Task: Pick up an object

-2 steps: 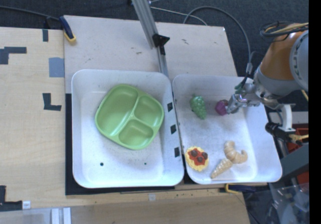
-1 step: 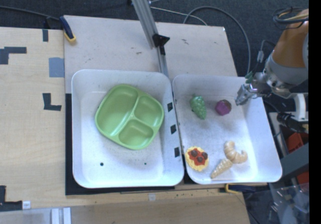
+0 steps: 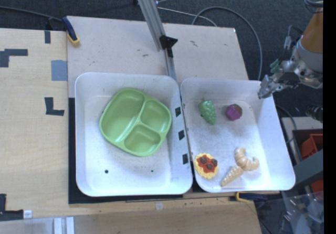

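Two white bins side by side on bench. Left bin (image 3: 86, 123) holds green divided plate (image 3: 136, 121), three compartments, tilted a bit, approx. in bin centre. Right bin (image 3: 273, 138) holds small toy foods: green leafy piece (image 3: 208, 112) near top left, purple round piece (image 3: 233, 112) just beside it to the right, not touching. Lower down, small tart w/ red berries (image 3: 206, 166) near left wall, and cream croissant-like piece (image 3: 247, 160) w/ cone-shaped piece (image 3: 231, 176) touching it at lower left.

Gripper (image 3: 266, 89) seen at upper right corner of right bin, over the rim, well apart from all the toy foods. Nothing held between fingers. Cannot tell if claw is wide or narrow, too small and dark. Orange band of arm at far right edge, above wrist.
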### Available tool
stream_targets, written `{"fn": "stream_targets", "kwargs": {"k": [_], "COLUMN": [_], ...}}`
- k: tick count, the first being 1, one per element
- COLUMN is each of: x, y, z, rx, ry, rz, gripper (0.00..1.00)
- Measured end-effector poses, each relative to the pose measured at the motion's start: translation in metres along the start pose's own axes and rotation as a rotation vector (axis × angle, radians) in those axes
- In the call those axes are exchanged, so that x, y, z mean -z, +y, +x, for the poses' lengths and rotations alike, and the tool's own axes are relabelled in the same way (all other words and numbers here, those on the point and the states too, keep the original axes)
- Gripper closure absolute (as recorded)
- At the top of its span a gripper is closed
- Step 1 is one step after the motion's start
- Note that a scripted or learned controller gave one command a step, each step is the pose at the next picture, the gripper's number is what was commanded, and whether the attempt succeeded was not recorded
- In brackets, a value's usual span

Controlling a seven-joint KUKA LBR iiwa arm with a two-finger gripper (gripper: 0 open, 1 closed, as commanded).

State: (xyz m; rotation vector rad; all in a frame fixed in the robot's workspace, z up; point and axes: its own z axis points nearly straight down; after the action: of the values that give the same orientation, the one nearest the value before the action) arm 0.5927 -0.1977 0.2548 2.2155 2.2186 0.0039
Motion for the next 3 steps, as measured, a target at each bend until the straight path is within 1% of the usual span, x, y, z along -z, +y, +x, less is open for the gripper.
{"fn": "stream_targets", "kwargs": {"k": [1, 2, 3], "x": [0.002, -0.012, -0.005], "y": [0.006, 0.006, 0.013], "z": [0.061, 0.118, 0.175], "rx": [0.006, 0.005, 0.006], "ry": [0.004, 0.004, 0.005], "rz": [0.006, 0.008, 0.007], "gripper": [1.0, 1.0, 1.0]}}
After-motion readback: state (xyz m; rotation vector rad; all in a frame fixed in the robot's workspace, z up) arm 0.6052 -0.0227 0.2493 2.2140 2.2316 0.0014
